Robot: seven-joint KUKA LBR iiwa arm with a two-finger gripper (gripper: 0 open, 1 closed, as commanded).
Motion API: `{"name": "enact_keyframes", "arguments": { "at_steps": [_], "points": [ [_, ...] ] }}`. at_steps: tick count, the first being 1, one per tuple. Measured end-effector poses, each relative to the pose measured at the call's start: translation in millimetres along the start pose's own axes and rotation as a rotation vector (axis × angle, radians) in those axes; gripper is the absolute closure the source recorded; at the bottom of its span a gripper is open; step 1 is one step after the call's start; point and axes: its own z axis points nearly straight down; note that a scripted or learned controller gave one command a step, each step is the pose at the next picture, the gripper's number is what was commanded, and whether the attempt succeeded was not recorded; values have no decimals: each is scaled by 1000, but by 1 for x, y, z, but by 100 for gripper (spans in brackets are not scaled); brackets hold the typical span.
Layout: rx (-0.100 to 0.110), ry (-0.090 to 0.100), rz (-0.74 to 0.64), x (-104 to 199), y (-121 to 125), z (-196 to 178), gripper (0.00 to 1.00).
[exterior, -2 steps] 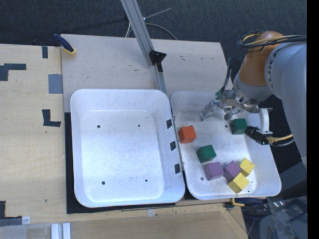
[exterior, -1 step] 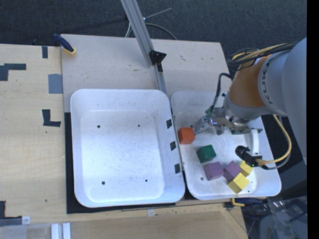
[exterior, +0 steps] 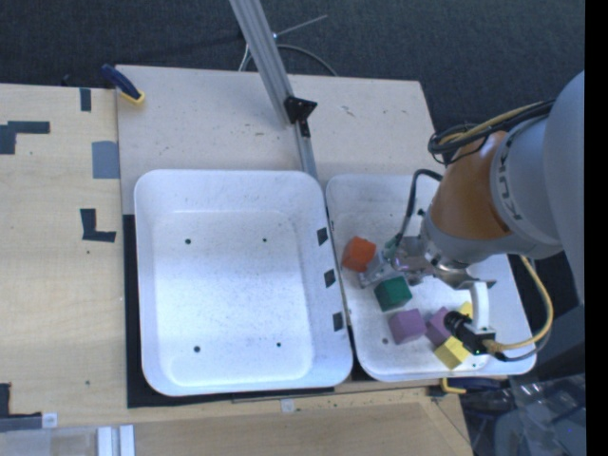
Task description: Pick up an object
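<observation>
Nearest the bottom edge of the view, in my right-hand bin [exterior: 375,198], a yellow block [exterior: 450,351] lies by the front rim, touching a black part of my wrist gear. Just behind it sit two purple blocks side by side, the larger purple block [exterior: 408,326] to the left and a smaller purple piece [exterior: 437,329] partly under my hardware. Next back is the green block [exterior: 392,294], tilted, and my gripper [exterior: 388,272] hangs right over its top edge; I cannot tell how wide it stands, since my own wrist hides it, nor whether anything sits inside it. Just beyond and left, the orange block [exterior: 358,253] rests near the bin's left wall, beside the gripper. The left white bin [exterior: 152,217] lies alongside. Farther back, a slanted metal pole [exterior: 266,46] crosses the bench [exterior: 199,112], and a blue and yellow tool [exterior: 123,83] lies at its far left corner.
</observation>
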Motion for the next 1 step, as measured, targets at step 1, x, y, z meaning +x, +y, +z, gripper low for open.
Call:
{"name": "enact_keyframes", "arguments": {
  "at_steps": [1],
  "points": [
    [4, 11, -10, 17, -38, -95, 0]
  ]
}}
